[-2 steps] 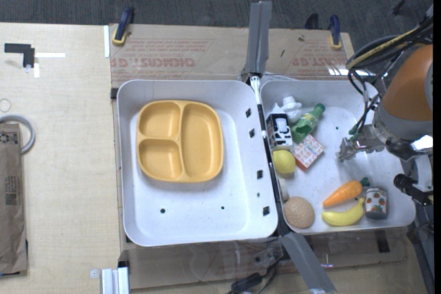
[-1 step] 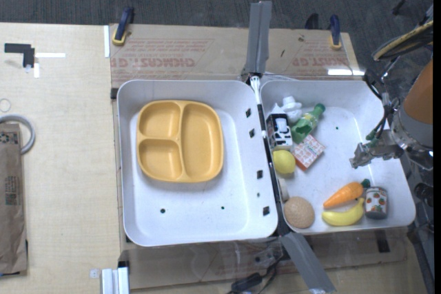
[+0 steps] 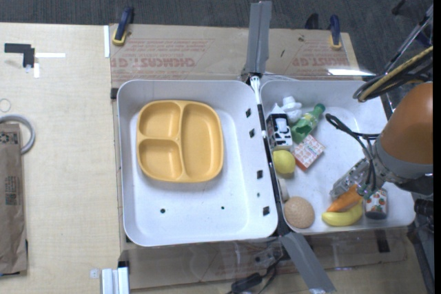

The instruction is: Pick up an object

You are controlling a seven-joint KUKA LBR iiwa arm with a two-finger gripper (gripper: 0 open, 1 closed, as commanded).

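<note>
Right now the gripper is down in the right bin, low at its front right corner, and its metal fingers sit right on the orange carrot-shaped toy. Touching, yes, but whether the jaws are clenched on it or released, I cannot tell from this slant. Just under the carrot lies the banana, curved along the front wall, with a small red-and-white jar just beside it to the right. Left of those, a tan egg-shaped toy rests at the bin's front left. Further back come the lemon, a red packet, a green bottle and a black-and-white bottle against the divider. Over in the left bin, a yellow divided plate sits well apart from it all.
</note>
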